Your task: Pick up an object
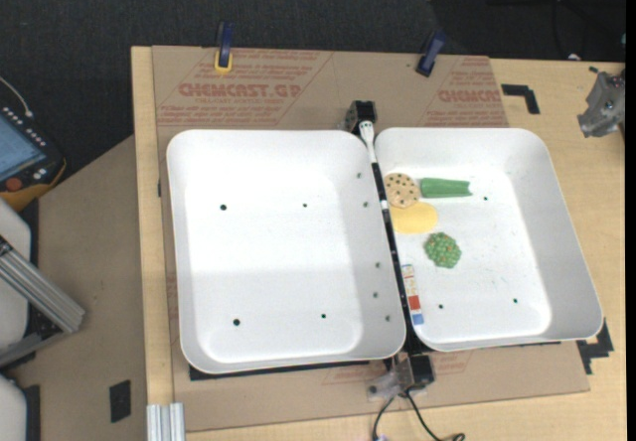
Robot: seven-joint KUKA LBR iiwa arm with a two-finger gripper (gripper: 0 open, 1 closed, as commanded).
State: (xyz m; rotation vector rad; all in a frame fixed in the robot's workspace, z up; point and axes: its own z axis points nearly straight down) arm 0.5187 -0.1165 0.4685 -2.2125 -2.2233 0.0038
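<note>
Several small items lie in the left part of the right bin [537,230]: a round tan cookie with dark spots [400,190], a long green pod [445,188], a flat yellow piece [413,219] and a bumpy green ball [442,250]. The cookie touches the pod's left end, and the yellow piece lies just below the cookie. My gripper [600,105] shows as a grey metal part at the far right edge, above the bench and beyond the right bin's far right corner, well away from the items. Nothing is seen in it.
The left bin [268,240] sits beside the right one, and their rims meet along a dark central seam [383,220]. Both rest on a brown board [298,81] held by two clamps at the back. Cables run out from the front edge.
</note>
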